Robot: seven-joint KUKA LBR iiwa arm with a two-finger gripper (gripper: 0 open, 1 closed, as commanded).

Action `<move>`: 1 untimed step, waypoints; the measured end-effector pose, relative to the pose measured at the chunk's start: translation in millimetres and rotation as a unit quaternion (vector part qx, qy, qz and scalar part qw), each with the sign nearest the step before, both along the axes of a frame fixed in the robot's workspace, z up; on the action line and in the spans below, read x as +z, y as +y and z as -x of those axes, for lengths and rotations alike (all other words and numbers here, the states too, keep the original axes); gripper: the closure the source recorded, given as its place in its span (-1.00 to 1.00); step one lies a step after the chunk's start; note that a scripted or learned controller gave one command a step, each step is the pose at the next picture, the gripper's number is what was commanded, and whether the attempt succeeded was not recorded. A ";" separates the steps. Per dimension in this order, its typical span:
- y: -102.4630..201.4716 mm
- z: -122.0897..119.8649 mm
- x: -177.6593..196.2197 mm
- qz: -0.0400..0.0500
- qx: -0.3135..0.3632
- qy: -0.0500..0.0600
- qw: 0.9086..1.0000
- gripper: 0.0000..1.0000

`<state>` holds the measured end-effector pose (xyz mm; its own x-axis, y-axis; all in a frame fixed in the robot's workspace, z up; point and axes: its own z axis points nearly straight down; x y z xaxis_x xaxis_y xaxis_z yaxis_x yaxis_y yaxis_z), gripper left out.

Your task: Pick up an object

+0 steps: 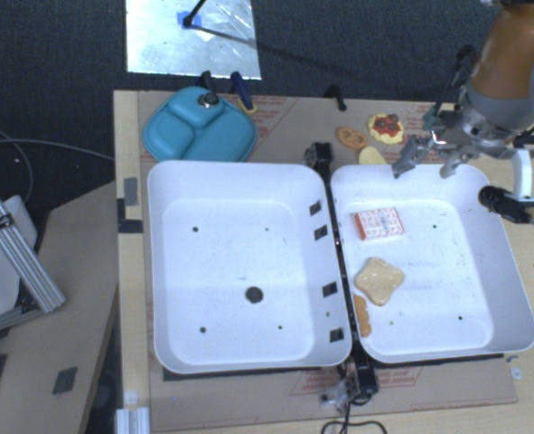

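Note:
The right bin (510,287) holds a small red and white box (379,223) near its back left, a tan slice of toy bread (378,280) in the middle left, and a small orange piece (361,315) along the left wall. My gripper (426,162) hangs over the right bin's back rim, above and to the right of the box. Its two fingers are spread apart with nothing between them. A small dark round object (254,295) lies in the left bin (176,242).
Behind the bins on the bench lie a teal divided plate (200,127), a small pizza-like toy (386,127), an orange cookie-like piece (350,137) and a pale yellow piece (370,156). A metal sheet (191,23) lies at the back.

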<state>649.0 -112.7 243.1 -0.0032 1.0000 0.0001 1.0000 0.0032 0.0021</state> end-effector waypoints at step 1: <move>-53.8 5.5 12.5 0.002 -0.003 -0.001 1.000 -1.00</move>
<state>643.5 -166.6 255.7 0.0026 1.0000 -0.0032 1.0000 -0.0026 0.0045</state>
